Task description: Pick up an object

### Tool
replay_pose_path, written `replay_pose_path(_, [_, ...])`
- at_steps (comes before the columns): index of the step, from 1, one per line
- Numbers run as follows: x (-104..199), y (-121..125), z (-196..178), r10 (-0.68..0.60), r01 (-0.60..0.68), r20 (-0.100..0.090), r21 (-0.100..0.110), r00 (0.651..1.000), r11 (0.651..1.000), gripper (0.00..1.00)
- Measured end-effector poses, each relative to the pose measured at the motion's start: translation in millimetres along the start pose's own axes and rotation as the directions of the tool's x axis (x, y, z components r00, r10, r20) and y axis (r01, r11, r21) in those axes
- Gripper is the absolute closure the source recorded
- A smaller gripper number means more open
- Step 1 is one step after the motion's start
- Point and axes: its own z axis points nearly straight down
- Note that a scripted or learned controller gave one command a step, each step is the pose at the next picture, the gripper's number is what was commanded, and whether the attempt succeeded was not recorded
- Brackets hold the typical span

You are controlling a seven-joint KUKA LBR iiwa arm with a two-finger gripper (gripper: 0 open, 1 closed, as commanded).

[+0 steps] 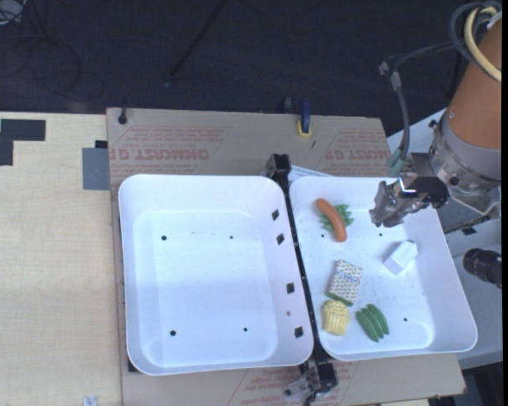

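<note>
My gripper point(388, 210) hangs over the upper right part of the right bin point(427, 311), with the arm coming in from the right. An orange carrot with a green top point(332, 218) lies to its left, apart from it. A small white block point(400, 257) rests just below the gripper. Lower in the bin are a speckled white cube point(346, 281), a yellow corn piece point(336, 316) and a green pea pod point(372, 321). I see nothing held at the gripper.
The left bin point(203, 277) sits beside the right one, with a black divider clip strip point(289, 260) between them. Both bins rest on a cardboard sheet point(203, 142). Cables point(402, 100) loop near the arm at the upper right.
</note>
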Motion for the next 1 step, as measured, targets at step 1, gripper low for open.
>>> replay_pose_path(1, [81.8, -1.7, 120.3, 0.0, 0.0, 0.004, 0.023, 1.0, 1.0, 1.0])
